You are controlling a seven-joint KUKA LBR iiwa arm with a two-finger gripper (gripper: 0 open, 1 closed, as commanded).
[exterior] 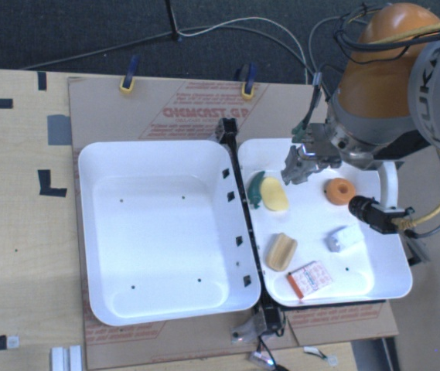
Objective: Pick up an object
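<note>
- Two white bins sit side by side on your bench: the left bin (pixel 158 230) and the right bin (pixel 374 280), which holds every loose item you can see.
- Your gripper (pixel 301 165) hangs over the upper part of the right bin, just right of the yellow-and-green object (pixel 268 192).
- Whether the pincer is wide or narrow you cannot tell from this slanted view; nothing shows between its tips.
- The yellow-and-green object lies near the divider between the bins.
- An orange ring (pixel 339 190) sits to the gripper's right, close by.
- A tan bread-like piece (pixel 281 251) lies lower, near the divider.
- A red-and-white packet (pixel 309 278) rests near the front rim.
- A small pale-grey block (pixel 345 239) lies well apart from the gripper.
</note>
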